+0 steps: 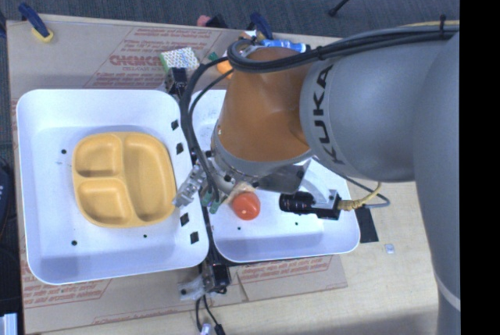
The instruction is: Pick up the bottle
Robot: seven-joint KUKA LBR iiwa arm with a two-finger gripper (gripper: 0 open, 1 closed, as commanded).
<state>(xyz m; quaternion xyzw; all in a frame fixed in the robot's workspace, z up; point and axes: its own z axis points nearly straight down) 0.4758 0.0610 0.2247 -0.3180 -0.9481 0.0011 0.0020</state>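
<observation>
Yellow divided plate [123,178] in left bin [39,247]

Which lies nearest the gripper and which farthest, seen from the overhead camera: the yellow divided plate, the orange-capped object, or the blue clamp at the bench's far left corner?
From the gripper:
1. Orange-capped object, right bin, just beside it.
2. Yellow divided plate, left bin.
3. Blue clamp, far left corner of the bench.

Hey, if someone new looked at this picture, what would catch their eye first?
The big grey arm with its orange band looms over the right bin. A yellow divided tray sits in the left bin. An orange-red cap peeks out under the wrist.
</observation>
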